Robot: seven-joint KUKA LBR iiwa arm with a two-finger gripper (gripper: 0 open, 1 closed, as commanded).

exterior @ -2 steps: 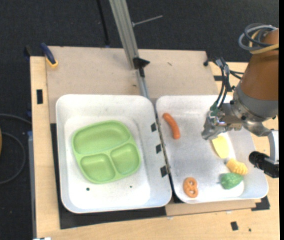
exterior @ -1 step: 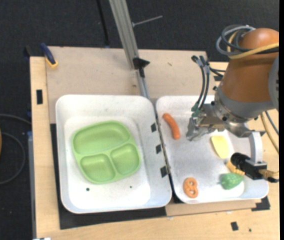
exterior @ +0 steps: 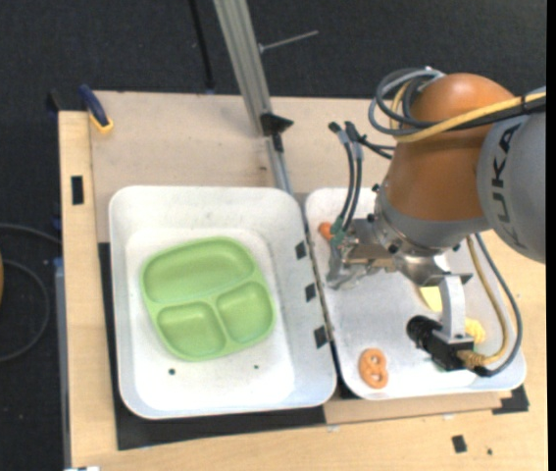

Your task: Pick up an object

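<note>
My gripper [exterior: 342, 266] hangs low over the left part of the right bin [exterior: 405, 386], close to the wall between the two bins. A small orange object [exterior: 325, 231] lies just up and left of it, at the bin's rim. An orange pretzel-shaped piece [exterior: 374, 368] rests near the bin's front edge, well apart from the gripper. A yellow object [exterior: 430, 296] peeks out beneath the wrist, mostly hidden. The arm's bulk covers much of the bin's far right.
The left bin [exterior: 140, 214] holds a green plate [exterior: 209, 297] with three compartments. A slanted aluminium post [exterior: 248, 67] stands behind the bins. The wooden bench edge runs along the front.
</note>
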